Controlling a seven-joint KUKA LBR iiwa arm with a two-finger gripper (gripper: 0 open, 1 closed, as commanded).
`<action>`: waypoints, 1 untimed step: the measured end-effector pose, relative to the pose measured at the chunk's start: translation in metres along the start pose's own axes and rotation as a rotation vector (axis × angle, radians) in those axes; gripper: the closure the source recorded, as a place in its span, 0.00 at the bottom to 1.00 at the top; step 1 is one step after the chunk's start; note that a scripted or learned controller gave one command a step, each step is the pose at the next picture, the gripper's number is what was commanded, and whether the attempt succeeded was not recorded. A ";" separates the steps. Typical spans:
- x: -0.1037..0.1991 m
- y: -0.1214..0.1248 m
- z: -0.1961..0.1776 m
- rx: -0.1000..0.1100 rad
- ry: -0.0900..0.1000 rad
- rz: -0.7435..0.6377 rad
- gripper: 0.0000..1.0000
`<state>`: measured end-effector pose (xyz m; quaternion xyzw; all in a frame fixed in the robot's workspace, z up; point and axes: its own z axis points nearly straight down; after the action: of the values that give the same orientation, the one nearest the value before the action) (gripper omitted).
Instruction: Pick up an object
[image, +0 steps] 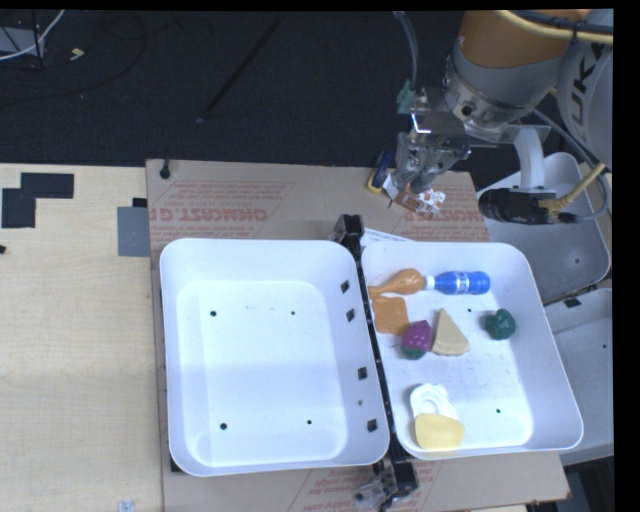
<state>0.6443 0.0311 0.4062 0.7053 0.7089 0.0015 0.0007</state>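
White plastic: we see two shallow bins side by side on the bench, the left bin (200, 262) bare inside, the right bin (540, 330) holding every loose object.
Claw: the gripper (418, 190) hangs above the brown cardboard sheet (260, 205), just past the far rim of the right bin; a small reddish-and-white scrap shows at its tip, but we cannot tell whether the claw is spread or pressed together.
Objects relative to the claw: all of them lie nearer the camera than the gripper, down in the right bin and apart from it; nearest are the orange drumstick-shaped piece (398, 283) and the blue bottle (460, 283), lying end to end along the far part of the bin.
Middle cluster: an orange block (389, 315) sits just under the drumstick shape, a purple lump (416, 339) touches a tan wedge (449, 335), and a dark green lump (499, 323) rests apart toward the right wall.
Near edge: a white rounded piece (431, 399) lies against a yellow rounded piece (438, 432).
Textures: we read the objects as smooth, toy-like moulded shapes; the bins are glossy with a few dark dots on their floors.
Arm: grey with an orange band (510, 35), reaching in from the upper right.
Bench: pale wood (70, 350) lies left of the cardboard.
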 end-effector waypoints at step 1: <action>0.003 -0.001 0.053 0.012 -0.002 0.004 1.00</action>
<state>0.6432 0.0338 0.3529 0.7069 0.7073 -0.0034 -0.0026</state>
